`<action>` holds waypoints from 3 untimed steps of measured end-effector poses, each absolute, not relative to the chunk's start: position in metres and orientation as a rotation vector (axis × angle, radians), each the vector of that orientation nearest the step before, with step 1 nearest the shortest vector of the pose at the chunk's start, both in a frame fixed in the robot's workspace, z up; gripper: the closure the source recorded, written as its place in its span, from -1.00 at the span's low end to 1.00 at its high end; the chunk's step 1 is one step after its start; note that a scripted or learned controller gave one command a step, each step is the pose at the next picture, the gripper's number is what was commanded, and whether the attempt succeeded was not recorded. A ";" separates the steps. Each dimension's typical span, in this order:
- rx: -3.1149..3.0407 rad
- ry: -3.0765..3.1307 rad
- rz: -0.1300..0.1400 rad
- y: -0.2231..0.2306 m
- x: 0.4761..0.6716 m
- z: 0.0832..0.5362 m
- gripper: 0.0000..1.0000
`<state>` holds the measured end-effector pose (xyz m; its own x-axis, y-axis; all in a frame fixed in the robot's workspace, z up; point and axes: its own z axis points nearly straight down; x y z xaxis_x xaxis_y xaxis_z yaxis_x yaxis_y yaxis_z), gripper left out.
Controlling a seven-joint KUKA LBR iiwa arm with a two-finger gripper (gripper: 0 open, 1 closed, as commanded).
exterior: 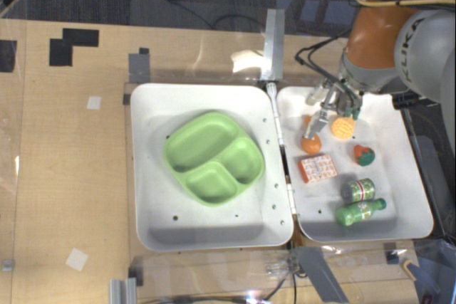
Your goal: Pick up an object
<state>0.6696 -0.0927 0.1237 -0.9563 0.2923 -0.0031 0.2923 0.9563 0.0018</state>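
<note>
Arm: grey KUKA arm point(399, 32) with orange band, reaching in from the right over the far part of the right bin point(413, 221).
Gripper: gripper point(318, 121) low over the bin's far-left area, pointed down and to the left.
Fingers: spread slightly apart, nothing seen gripped between them.
Nearest object: orange fruit point(311, 144) directly below the fingertips toward the near edge, almost touching; roundish, no clear long axis.
Key relation: fruit lies just nearside and slightly left of the fingers, likeliest target; short descent probably enough.
Other candidates: yellow textured ball point(343, 127) just right of the fingers; strawberry-like red and green toy point(364, 154) further right.
Further items: red-and-white patterned box point(318, 168) nearside of the fruit, long axis roughly left to right; green can point(357, 189) and green bottle point(360, 211) near the bin's near edge, both lying roughly left to right.
Left bin: left bin point(153, 221) holding a green divided plate point(213, 157).
Writing: "KUKA" partly readable on the arm; labels on can and bottle too small to read.
Worktop: wooden worktop point(64, 174) bearing both bins.
</note>
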 end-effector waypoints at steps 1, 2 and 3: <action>0.193 3.124 0.001 -0.097 0.629 0.089 -1.00; 0.184 3.108 0.000 -0.096 0.634 0.106 1.00; 0.469 3.091 0.009 -0.006 0.621 0.190 1.00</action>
